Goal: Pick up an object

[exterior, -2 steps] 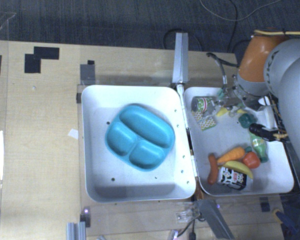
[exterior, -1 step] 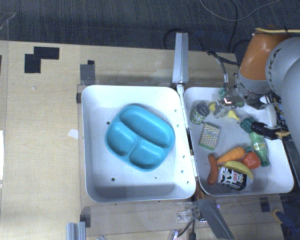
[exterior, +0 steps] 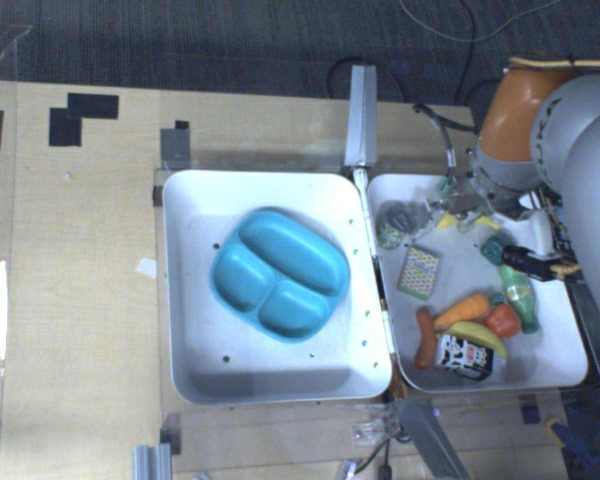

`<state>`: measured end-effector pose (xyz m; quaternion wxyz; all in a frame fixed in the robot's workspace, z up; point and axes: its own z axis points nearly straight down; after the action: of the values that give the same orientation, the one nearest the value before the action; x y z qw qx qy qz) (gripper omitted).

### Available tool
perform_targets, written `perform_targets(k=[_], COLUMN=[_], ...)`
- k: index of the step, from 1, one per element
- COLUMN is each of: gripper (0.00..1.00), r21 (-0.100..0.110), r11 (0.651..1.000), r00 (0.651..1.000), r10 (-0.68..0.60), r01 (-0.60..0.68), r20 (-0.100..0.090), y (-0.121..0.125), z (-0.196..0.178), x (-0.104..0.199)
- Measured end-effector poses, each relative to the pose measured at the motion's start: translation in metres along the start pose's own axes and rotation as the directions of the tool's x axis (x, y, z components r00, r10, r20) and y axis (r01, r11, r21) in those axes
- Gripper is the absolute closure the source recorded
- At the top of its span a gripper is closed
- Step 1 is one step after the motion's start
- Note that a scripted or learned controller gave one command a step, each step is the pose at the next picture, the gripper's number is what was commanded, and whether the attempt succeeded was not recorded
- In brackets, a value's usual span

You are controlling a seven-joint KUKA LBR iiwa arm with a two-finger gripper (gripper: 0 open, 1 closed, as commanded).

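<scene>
While the gripper (exterior: 458, 206) hovers at the right bin's (exterior: 572, 366) top edge, grip state unclear | lower squarely over the silver pouch (exterior: 400, 220) | avoid crowded toy carrot (exterior: 462, 311).

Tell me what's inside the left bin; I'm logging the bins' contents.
Inside the left bin lies one blue divided tray, its three compartments facing up. Whatever lies beneath the tray is covered.
</scene>
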<state>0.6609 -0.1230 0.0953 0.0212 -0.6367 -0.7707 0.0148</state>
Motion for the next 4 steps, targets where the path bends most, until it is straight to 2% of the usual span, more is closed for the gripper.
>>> perform_targets(k=[1, 2, 3, 4], gripper=[0.00, 0.00, 0.00, 0.00], r21=[-0.022, -0.013, -0.041, -0.020], r11=[0.999, 0.968, 0.893, 0.854], r00=[1.000, 0.968, 0.894, 0.854], r10=[-0.028, -0.252, -0.447, -0.520], r01=[0.028, 0.252, 0.448, 0.520], r20=[-0.011, 0.023, 0.035, 0.016], y=[-0.003, -0.001, -0.095, -0.010], z=[0.011, 0.011, 0.009, -0.013], x=[-0.043, -0.009, 0.046, 0.004])
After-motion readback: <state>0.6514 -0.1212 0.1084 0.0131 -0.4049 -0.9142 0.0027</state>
